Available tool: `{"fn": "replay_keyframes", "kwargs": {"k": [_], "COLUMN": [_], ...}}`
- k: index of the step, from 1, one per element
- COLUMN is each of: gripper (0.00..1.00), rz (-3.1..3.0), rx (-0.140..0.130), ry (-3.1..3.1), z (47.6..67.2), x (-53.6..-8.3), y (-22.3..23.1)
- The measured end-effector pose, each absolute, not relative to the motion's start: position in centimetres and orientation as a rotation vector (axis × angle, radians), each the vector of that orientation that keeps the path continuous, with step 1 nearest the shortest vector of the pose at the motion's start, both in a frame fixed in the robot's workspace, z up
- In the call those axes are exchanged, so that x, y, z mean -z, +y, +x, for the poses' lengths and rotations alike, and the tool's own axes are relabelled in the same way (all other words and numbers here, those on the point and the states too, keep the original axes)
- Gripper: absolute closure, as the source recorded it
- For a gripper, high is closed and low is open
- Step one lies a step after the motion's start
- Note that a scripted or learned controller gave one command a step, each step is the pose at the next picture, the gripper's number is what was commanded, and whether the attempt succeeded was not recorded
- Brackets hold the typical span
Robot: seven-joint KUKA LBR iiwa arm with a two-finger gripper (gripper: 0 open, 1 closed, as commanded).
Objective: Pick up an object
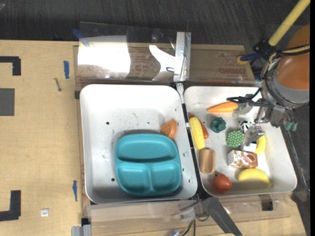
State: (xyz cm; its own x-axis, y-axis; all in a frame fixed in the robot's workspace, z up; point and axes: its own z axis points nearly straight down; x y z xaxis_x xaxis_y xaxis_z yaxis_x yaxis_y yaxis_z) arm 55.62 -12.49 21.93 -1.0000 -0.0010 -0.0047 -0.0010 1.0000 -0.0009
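Honestly can't make out the two-finger metal gripper (pixel 253 132) well; its state is anyone's guess, it's a blurry tangle over the shallow white right bin (pixel 290 173). Just left of it sits a bumpy green round toy (pixel 235 138), with a smooth yellow plastic banana (pixel 253 175) below and a glossy orange carrot (pixel 224 107) above.

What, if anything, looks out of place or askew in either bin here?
Nothing looks damaged or spilled. The one odd placement: a small orange piece lies loose in the left bin, beside the teal divided tray rather than in a compartment. The right bin holds a crowded jumble of toy food.
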Motion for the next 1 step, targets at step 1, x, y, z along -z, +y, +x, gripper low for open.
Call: {"fn": "replay_keyframes", "kwargs": {"k": [1], "gripper": [0.00], "rz": [-0.008], "rx": [0.007], "ry": [3.114], "z": [54.70], "x": [-11.73], "y": [-14.77]}}
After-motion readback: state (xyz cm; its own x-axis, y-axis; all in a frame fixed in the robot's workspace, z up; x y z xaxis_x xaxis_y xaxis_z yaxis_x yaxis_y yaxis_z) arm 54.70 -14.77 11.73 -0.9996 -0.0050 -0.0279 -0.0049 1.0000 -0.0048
